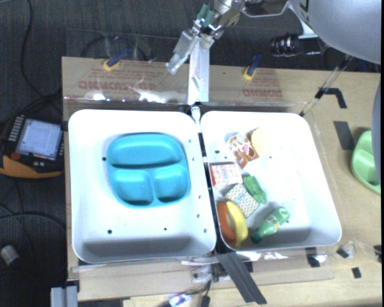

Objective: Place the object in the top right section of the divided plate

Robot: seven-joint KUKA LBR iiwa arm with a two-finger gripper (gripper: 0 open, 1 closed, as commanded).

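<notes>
The hand (187, 48) is hanging above the bins' far edge, fingers spread and holding nothing. The blue divided plate (148, 169) is sitting in the left bin (83, 190). Jumbled toy foods (243, 190) are overlapping in the right bin (307, 190), hard to separate.

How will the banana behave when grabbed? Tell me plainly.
The banana is curved and smooth, so it may slip or rotate between fingers. It looks like a stiff toy, probably light. It is wedged against the bin wall and other toys, so a push would likely jam it.
</notes>
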